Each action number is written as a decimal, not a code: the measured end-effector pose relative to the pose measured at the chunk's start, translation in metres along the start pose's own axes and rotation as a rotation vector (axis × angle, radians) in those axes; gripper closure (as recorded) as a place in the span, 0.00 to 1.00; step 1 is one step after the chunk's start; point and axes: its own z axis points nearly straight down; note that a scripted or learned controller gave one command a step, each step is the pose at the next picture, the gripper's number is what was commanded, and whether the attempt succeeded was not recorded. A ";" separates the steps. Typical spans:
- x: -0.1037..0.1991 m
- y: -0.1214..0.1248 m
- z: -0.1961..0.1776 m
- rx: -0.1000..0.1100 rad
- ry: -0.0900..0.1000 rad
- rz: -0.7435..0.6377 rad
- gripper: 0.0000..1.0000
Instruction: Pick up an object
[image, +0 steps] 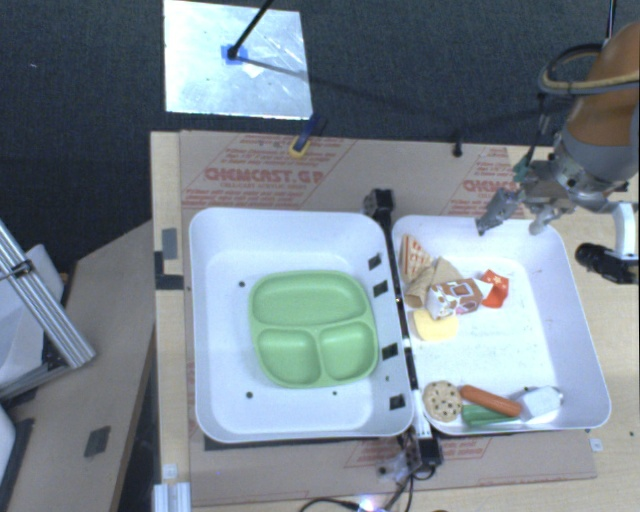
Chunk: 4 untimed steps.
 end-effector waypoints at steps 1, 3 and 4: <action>0.000 0.002 -0.008 -0.012 -0.002 -0.002 0.00; 0.000 0.000 0.103 -0.008 -0.001 -0.003 0.00; -0.001 0.004 0.135 -0.021 -0.004 -0.001 0.00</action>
